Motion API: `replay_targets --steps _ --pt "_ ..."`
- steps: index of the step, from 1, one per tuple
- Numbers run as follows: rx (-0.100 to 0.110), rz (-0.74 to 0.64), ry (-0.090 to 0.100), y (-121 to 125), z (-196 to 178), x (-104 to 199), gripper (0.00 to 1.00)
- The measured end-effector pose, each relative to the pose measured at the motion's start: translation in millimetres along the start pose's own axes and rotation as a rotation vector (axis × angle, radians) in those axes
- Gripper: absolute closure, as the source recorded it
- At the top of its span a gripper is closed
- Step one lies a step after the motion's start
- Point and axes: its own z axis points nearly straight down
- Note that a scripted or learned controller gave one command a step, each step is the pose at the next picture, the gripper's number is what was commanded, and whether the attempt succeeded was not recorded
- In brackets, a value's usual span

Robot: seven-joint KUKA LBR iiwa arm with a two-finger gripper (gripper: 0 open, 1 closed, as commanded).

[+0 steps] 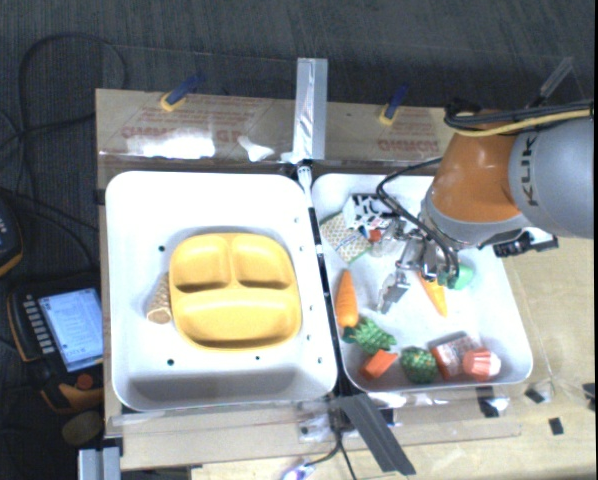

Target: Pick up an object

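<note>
Hovering tool (pixel 409 278) w/ maybe carrot (pixel 435 294), right bin (pixel 514 318)

Grey arm's two-finger gripper (pixel 411 280) low in right white bin (pixel 514 353), just beside small orange carrot-shaped toy (pixel 435 295); yellow compartmented plastic tray (pixel 235 290) in left white bin (pixel 139 368).

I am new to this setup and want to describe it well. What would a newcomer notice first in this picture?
First, the yellow tray with compartments, lying in the middle of the left bin. Next, the arm with its orange band, reaching in from the right over the right bin. Its gripper hangs above a carrot and other small toy foods gathered along the bin's near edge.
</note>
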Motion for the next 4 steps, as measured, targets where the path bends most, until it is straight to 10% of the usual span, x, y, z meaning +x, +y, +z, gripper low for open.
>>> replay_targets --steps 1,2,3,4 --pt "0.0 -0.26 0.002 -38 1 -18 0.0" --pt "-0.001 -0.113 -0.001 -41 0 13 0.0" --pt "0.0 -0.114 -0.003 -40 -11 11 1.0" --pt "0.0 -0.119 -0.006 -34 -4 89 1.0"
